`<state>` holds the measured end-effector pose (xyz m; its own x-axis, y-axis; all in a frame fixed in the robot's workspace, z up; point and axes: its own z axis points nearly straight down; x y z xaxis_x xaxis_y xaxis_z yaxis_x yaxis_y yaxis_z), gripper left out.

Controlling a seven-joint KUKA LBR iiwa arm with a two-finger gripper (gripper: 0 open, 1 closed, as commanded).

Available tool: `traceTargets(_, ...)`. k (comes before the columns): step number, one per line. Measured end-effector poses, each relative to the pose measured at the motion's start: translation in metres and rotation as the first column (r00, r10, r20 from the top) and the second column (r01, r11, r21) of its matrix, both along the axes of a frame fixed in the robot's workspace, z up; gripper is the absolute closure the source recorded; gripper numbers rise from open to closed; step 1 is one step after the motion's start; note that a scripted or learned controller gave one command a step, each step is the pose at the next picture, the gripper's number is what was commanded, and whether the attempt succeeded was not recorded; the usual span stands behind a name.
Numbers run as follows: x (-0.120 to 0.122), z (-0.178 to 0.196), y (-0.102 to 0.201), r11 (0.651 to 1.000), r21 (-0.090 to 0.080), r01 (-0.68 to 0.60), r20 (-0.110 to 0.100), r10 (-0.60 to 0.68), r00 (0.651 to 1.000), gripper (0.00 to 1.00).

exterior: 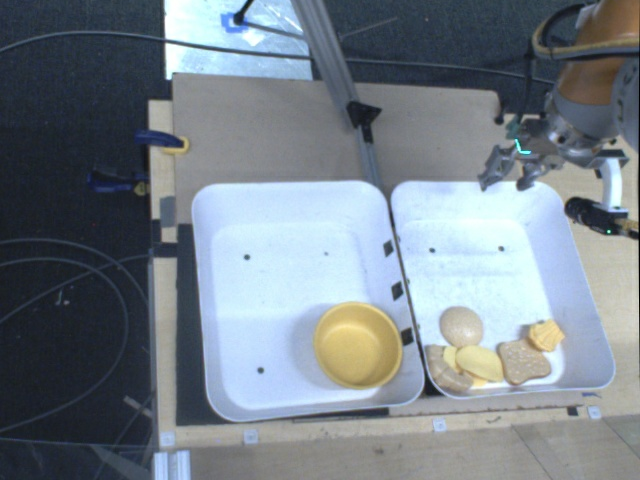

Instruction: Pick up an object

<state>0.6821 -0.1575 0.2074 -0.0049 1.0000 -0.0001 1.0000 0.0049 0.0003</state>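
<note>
Fingers of the gripper stand apart with a visible gap between them, and I see nothing between them. From my station the gripper hangs above the far rim of the right bin, near its far middle, with the two dark fingertips pointing down.

After this I go from the biggest thing to the smallest. The bench is a brown board, and it carries both bins side by side. The left bin is white and shallow, and the right bin is the same kind; their inner walls touch along the middle. The arm comes in from the right side of the view, with its orange band above the grey wrist. A grey metal pole runs at a slant from the top of the view down to the far edge of the bins.

In the left bin, a yellow bowl sits upright near the near right corner. The objects for picking lie all in the near part of the right bin, well apart from the gripper. There I see a beige round piece, and just beside it, toward the near rim, a pale yellow piece. Next to that lies a brown toast-shaped piece, and a small orange-yellow piece rests at its right. One more tan piece is at the near left corner, partly under the yellow one.

At the left edge of the bench, a clamp with a yellow handle grips the board.
</note>
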Motion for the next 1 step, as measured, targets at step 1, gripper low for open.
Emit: traceTargets(1, 0.0006, 0.0014, 0.0000, 1.000, 0.000, 0.000, 0.003, 0.000, 1.000, 0.00)
